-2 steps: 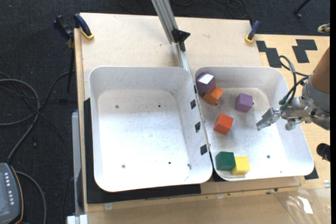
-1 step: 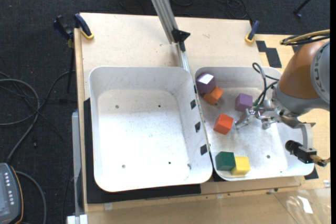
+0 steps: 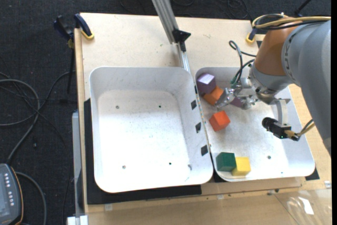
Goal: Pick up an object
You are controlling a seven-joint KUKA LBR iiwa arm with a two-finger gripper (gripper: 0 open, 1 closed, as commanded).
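Grey arm with orange band (image 3: 274,52) reaches in from the right over the right shallow white bin (image 3: 295,160). Gripper (image 3: 230,95) sits low at the bin's upper left, just beside an orange block (image 3: 213,96) and near a pale purple cube (image 3: 205,81); grip state: cannot tell. Red-orange cube (image 3: 219,120) lies below it, apart. Dark green cube (image 3: 226,161) touches yellow cube (image 3: 242,166) at the bin's front. Left shallow white bin (image 3: 105,81) alongside.

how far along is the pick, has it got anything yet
Done: the gripper is down in the right bin, beside the orange block. In hand: nothing visibly held. Left: grasp and lift a block; the red block lies on the floor.
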